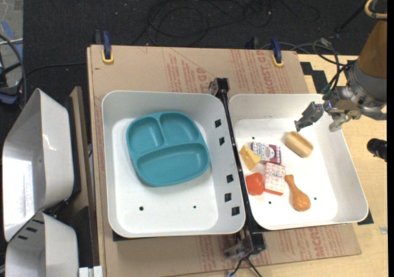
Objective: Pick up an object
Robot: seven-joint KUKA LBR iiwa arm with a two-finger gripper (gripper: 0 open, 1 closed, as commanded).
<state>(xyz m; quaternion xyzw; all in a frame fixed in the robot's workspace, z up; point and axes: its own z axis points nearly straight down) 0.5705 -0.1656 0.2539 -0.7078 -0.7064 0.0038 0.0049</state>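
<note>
My gripper (322,118) hangs over the right bin's (345,165) upper right part, its two fingers spread open with nothing between them. Just below and left of it lies a tan bread roll (298,144). Further left are a yellow cheese wedge (249,156), a small printed packet (266,150), a red tomato-like piece (255,183), a red-and-white packet (275,178) and an orange drumstick (297,194). The gripper touches none of them.
The left bin (123,208) holds a teal divided plate (167,148). A black divider with clips (229,159) runs between the bins. White tubs (34,159) stand off the bench at the left. Cables lie on the dark floor behind.
</note>
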